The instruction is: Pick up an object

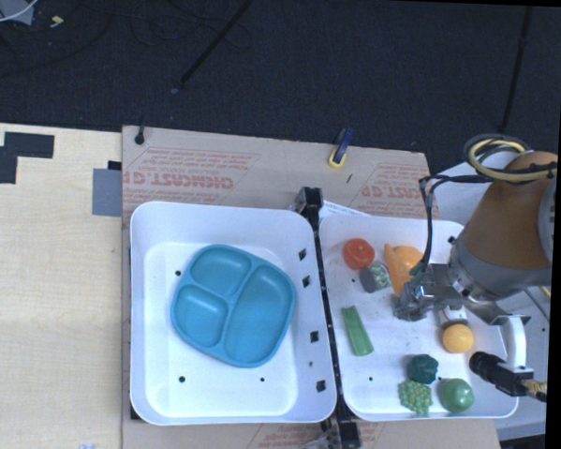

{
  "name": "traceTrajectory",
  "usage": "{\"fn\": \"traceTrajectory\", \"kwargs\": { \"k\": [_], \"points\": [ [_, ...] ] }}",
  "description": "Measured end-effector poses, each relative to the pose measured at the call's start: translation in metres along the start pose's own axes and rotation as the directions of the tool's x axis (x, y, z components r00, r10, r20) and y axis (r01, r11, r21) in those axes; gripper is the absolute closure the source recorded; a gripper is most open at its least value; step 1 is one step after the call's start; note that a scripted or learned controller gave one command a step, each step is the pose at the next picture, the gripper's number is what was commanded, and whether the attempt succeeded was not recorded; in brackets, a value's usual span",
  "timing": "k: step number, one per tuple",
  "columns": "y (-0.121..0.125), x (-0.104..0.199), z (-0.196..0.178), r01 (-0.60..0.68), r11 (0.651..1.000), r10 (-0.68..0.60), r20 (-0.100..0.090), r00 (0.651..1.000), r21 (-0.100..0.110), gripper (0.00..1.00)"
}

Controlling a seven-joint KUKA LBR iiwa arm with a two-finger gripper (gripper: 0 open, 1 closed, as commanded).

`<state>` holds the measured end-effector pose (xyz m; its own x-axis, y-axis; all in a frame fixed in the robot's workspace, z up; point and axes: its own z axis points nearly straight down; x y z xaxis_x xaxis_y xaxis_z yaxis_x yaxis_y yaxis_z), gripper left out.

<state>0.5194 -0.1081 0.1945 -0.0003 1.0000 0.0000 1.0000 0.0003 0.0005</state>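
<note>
We see the gripper (410, 304) low in the right bin (376, 402), right of centre in the frame, among toy food; we cannot tell its state. A grey lump (373, 277) and a yellow piece (402, 261) sit just beside it (very crowded), so we risk nudging neighbours and closing on nothing.
</note>
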Motion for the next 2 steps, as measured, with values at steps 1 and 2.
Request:
{"fn": "traceTrajectory", "kwargs": {
  "k": [1,2],
  "points": [
    [0.001,-0.001,-0.035,0.0,1.0,0.0,0.0,1.0,0.0,1.0],
    [-0.005,0.05,-0.044,0.004,1.0,-0.004,-0.002,1.0,0.003,1.0]
  ]
}}
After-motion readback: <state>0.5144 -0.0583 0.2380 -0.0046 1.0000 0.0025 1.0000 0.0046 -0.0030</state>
